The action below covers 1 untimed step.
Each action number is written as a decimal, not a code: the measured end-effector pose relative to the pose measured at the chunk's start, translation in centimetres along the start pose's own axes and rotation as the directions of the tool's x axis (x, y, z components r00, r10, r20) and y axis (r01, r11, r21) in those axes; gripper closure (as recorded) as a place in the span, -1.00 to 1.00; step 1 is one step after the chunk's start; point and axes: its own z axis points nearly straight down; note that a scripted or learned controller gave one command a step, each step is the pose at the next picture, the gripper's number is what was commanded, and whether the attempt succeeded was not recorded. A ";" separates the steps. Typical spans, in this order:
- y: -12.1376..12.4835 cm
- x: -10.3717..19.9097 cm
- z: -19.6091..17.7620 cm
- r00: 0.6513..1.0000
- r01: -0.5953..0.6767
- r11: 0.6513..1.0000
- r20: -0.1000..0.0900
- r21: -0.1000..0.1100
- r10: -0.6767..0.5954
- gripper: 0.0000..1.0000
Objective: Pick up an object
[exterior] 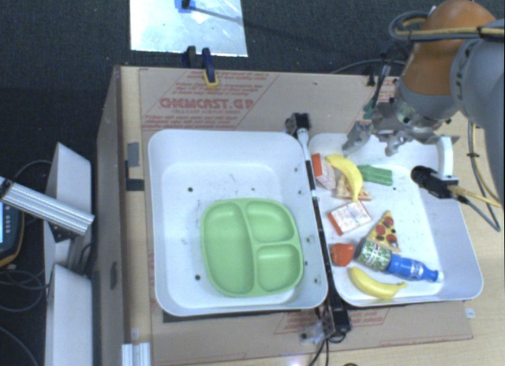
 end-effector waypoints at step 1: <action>-0.7 -0.3 8.2 1.000 -0.004 1.000 0.003 -0.003 0.004 -1.00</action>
